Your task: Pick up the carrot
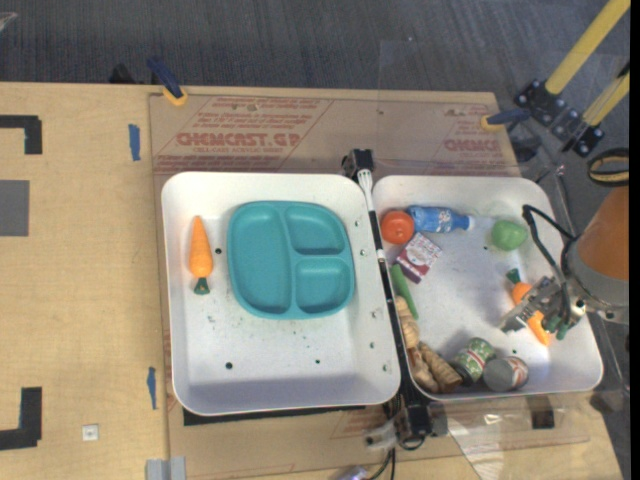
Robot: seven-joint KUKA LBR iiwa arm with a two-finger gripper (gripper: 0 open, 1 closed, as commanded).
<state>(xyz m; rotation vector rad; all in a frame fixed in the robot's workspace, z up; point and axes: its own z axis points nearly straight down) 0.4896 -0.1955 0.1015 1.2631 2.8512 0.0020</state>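
Gripper (545, 315) sits low in the right bin (590, 368), at about 4 o'clock of that bin, right on top of an orange thing with a green tip (520, 290). Orange shows on both sides of the tool, so it's likely a second carrot lying under it. Can't tell whether the grip is released or clenched, or whether it has anything; the tool body hides the contact. The clear carrot (200, 251) is in the left bin (180, 368) at 9 o'clock, lying along the left wall with its green end toward 6, just beside the teal divided plate (290, 258) but apart from it. Judging the step as a grasp on the near orange piece. To do it well, centre over its thick middle, close across the short axis and lift straight up. The bin wall at 3 o'clock is close, so watch for clipping. If going for the left-bin carrot, come in from above and stay off the wall and plate rim. Left bin contents: carrot and plate, which sits mid-bin with nothing in its compartments. Right bin contents: orange ball (397, 226) and water bottle (440, 218) at 11 to 12, green round fruit (508, 234) at 1, snack packet (420, 255) and a green stick (403, 290) along 9, brown bread-like pieces (422, 360) at 7, and two cans (490, 363) at 6, touching.
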